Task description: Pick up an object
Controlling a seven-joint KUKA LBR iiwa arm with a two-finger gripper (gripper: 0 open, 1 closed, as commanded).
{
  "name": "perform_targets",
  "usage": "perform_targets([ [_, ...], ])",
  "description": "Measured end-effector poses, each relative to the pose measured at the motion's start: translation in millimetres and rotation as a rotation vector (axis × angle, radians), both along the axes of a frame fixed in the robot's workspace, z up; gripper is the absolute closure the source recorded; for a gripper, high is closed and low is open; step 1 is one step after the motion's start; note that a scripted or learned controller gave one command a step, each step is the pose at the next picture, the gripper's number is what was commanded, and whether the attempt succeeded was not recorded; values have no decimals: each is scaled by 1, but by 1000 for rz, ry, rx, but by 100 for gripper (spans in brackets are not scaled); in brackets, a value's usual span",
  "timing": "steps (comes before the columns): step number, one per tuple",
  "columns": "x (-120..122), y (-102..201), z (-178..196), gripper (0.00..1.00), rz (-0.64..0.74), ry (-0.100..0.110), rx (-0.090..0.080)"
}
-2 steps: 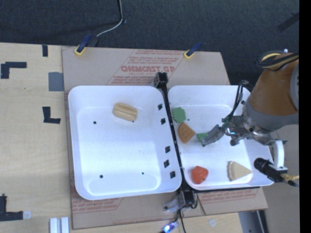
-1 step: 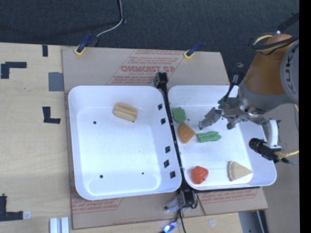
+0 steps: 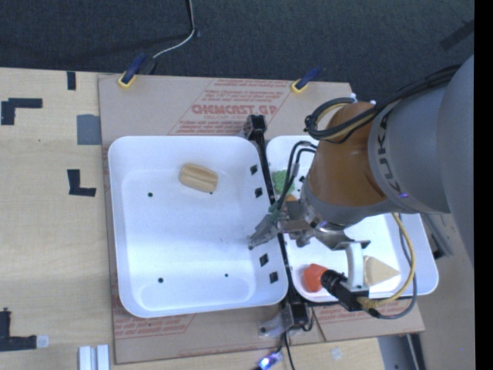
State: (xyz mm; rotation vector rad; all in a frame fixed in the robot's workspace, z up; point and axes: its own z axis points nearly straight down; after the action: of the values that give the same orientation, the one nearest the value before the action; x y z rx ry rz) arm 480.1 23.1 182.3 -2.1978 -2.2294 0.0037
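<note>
Arm (image 3: 362,160) hangs nearest the lens, above the divider (image 3: 269,199) between the two bins. End effector (image 3: 266,233) at that divider; grip state cannot be told. Wooden block (image 3: 199,177) lies left of the divider, well apart, in the left bin (image 3: 139,284). Likely light, rigid, non-fragile, rounded; take across the short sides.

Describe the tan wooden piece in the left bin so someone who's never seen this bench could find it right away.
Start at the left bin, the one away from the arm. In its far half lies the tan wooden block, small and rounded, apart from the walls. It is that bin's one loose object; the orange and cream items lie in the other bin.
</note>
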Motion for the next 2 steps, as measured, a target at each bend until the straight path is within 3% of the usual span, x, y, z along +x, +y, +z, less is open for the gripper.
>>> perform_targets([
  [1, 3, -64, 2, 0, -19, -7, -8],
  [2, 76, -110, 2, 0, -16, -12, -10],
])
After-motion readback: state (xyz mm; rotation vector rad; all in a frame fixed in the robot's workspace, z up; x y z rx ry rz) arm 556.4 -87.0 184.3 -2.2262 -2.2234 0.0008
